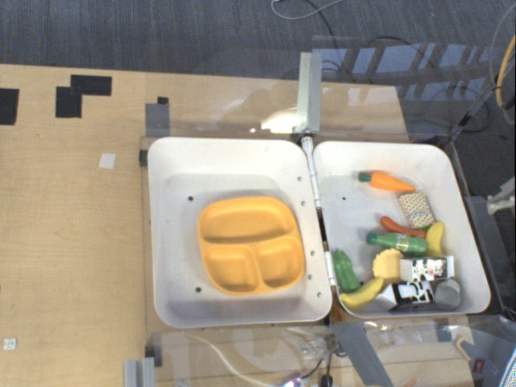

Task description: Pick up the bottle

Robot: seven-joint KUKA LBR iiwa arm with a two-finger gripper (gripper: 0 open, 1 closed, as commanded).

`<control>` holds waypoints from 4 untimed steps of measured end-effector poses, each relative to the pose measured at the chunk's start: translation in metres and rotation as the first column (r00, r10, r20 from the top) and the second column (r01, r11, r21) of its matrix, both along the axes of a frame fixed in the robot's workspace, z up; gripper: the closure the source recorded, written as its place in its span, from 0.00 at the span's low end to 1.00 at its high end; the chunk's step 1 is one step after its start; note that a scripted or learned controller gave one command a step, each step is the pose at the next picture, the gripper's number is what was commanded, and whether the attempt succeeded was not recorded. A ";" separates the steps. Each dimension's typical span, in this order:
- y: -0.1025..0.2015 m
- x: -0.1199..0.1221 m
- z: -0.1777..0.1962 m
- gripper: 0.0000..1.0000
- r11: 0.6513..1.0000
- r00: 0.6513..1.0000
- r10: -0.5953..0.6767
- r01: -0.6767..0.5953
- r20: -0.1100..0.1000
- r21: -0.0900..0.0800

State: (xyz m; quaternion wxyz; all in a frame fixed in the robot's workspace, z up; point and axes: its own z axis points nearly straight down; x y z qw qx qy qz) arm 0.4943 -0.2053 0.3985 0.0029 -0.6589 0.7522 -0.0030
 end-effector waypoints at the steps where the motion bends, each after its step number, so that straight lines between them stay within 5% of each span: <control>1: 0.018 -0.006 0.038 0.00 0.896 0.896 0.445 -0.445 0.000 -0.004; 2: 0.014 -0.006 0.038 0.00 0.734 0.734 0.679 -0.679 -0.002 -0.005; 3: 0.009 -0.006 0.038 0.00 0.367 0.367 0.930 -0.930 -0.006 -0.007; 4: 0.001 0.059 -0.031 0.00 0.639 0.639 0.769 -0.769 -0.003 -0.001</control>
